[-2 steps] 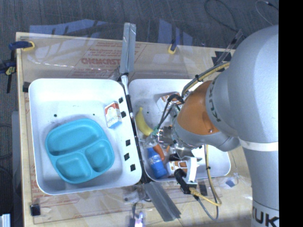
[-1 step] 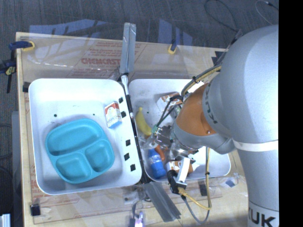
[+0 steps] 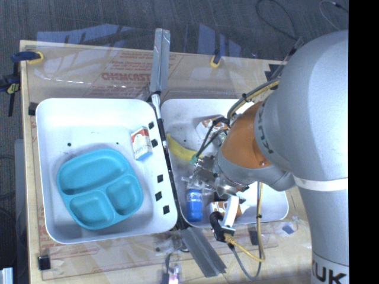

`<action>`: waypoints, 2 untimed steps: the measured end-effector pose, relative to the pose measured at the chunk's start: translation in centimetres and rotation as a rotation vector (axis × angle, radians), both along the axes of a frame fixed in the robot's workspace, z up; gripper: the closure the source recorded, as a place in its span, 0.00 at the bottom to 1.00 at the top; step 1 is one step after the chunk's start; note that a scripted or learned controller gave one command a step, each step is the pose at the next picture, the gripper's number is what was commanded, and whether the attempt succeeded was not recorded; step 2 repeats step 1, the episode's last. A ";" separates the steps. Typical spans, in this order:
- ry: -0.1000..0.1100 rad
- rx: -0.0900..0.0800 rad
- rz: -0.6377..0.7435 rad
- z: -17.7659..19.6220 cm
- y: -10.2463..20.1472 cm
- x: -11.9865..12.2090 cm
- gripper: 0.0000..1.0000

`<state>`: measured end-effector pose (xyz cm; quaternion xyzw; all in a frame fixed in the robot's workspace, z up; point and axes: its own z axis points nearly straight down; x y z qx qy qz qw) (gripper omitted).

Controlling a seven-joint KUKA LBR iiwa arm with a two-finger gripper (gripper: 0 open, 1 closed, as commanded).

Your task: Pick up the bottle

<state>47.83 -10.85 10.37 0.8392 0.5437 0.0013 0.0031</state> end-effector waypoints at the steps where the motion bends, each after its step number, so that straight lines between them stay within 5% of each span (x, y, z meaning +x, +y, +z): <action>1: 0.007 0.005 0.150 14.6 3.1 -0.1 1.00; 2: 0.007 0.005 0.150 14.6 3.1 -0.1 1.00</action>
